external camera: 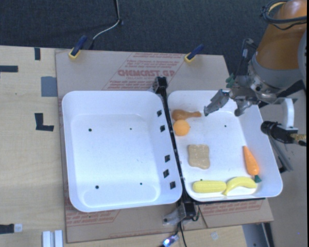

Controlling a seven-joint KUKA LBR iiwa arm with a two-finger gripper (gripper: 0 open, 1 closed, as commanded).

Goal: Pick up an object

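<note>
- The claw [227, 105] hangs over the right bin [222, 94] near its 12 o'clock rim, fingers spread apart with nothing between them.
- The nearest thing to it is the drumstick [184, 115], lying flat at the bin's 10 o'clock corner, just beside the divider between the bins, with its thin end pointing toward the claw.
- Handling, as a guess: it looks like a light, hard plastic toy, smooth and likely slippery. The fat end would roll away, so a grip across the narrow shank, fingers set square to its length, seems safest.
- Its closeness to the bin wall may leave little room for a finger on that side.
- Looks: golden-brown, club-shaped, broad at the 9 o'clock end and tapering toward 3 o'clock.
- Just below it sits an orange ball [181, 128], nearly touching and liable to be nudged.
- Other choices lie well apart: a tan bread slice [199, 156] mid-bin, a carrot [251, 161] at 3 o'clock, a corn cob [208, 187] and a banana [241, 184] along the 6 o'clock edge.
- The left bin [116, 99] shares the surface.
</note>
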